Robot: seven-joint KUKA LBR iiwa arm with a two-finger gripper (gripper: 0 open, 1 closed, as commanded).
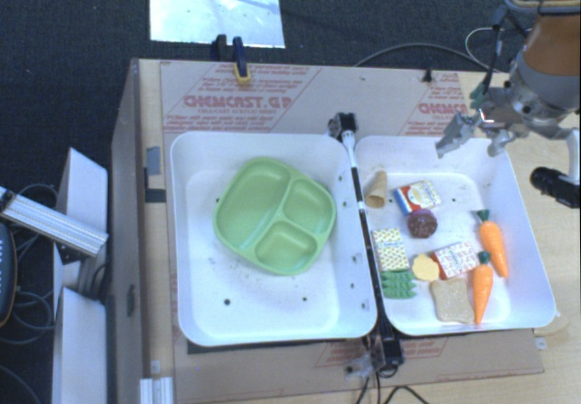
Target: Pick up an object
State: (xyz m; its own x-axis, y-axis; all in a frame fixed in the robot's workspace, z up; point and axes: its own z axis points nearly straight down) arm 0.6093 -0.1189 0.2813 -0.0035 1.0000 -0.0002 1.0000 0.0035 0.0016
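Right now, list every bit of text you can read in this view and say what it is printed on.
"CHEMCAST GP" in red, printed on the brown protective sheet under the bins, left of centre.
The same red print repeats at the sheet's upper right but slanted and partly covered; unreadable.
Faint red lines around the logo: too small to read.
The red, white and blue toy packet and the red toy packet in the right bin bear print too blurred to read.

Two bins (195, 302), one green tray (275, 214), two carrots (493, 248).

arm (550, 39): cut off at right edge | small packets' (417, 196) print: unreadable
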